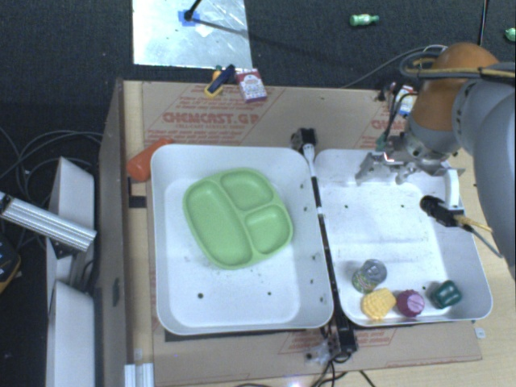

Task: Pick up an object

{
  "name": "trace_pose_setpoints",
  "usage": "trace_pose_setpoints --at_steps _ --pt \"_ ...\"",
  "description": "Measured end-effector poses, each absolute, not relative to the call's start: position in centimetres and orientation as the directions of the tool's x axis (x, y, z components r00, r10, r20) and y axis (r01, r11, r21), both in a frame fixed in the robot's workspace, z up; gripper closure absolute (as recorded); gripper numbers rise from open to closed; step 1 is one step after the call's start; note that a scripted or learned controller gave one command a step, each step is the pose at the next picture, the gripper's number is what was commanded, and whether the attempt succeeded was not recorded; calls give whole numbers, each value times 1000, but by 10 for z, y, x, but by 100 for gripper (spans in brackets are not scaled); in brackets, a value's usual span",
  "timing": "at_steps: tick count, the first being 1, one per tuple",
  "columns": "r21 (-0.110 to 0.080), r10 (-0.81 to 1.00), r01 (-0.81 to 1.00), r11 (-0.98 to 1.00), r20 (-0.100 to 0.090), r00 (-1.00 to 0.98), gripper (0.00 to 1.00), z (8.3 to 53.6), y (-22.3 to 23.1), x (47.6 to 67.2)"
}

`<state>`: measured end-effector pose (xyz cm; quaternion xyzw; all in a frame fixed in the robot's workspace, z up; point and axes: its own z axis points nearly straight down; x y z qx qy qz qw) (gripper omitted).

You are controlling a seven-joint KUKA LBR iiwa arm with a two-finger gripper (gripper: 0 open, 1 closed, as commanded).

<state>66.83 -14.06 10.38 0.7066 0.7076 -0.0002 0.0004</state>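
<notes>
Orange thing (139, 162): far to the left of the gripper, on the bench just outside the left bin's top left corner.
Left bin (173, 297): white and shallow, well to the left of the gripper.
Green divided plate (237, 216): lies flat in the left bin, three compartments, left of and below the gripper.
Small card box (253, 85): on the bench beyond the bins, up and to the left of the gripper, next to a yellow and dark clip-like item (218, 81).
Right bin (387, 224): white, touching the left bin along the middle divider; the gripper hangs over its far edge.
Gripper (389, 168): metal, at the top of the right bin, under the orange band of the arm (451, 87); I cannot tell how it is set, and nothing shows in it.
Grey crumpled object (370, 276): near the bin's front, well below the gripper.
Yellow object (377, 304): just below the grey one, touching or nearly so.
Purple object (410, 302): right beside the yellow one, at the front wall.
Dark green object (444, 294): at the front right corner, below and to the right of the gripper, near the purple one.
</notes>
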Motion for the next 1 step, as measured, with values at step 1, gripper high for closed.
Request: trace_pose_setpoints --at_steps 1 --pt "4 1000 1000 5 -2 -5 100 116 -140 670"
